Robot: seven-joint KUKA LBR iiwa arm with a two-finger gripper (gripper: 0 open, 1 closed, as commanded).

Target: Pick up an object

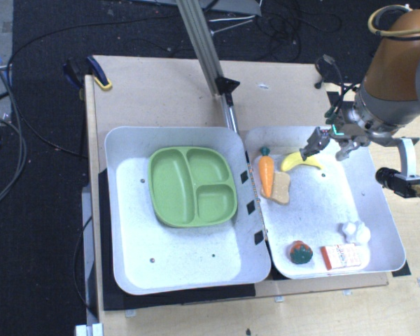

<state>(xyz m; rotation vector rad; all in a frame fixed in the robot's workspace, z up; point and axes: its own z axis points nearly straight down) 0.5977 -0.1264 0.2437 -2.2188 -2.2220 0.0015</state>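
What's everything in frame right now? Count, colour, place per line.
Bins: 2, white, side by side on the bench.
Divided plate: 1, green, three compartments, in the left bin.
Carrot: 1, orange with green top, right bin, by its left wall.
Bread slice: 1, tan, right bin, touching the carrot.
Banana: 1, yellow, right bin, far end.
Round fruit: 1, red and green, right bin, near edge.
Box: 1, red and white, right bin, near corner.
Crumpled lump: 1, white, above the box.
Arm: 1, grey and orange, from the right.
Gripper: 1, over the banana's right end.
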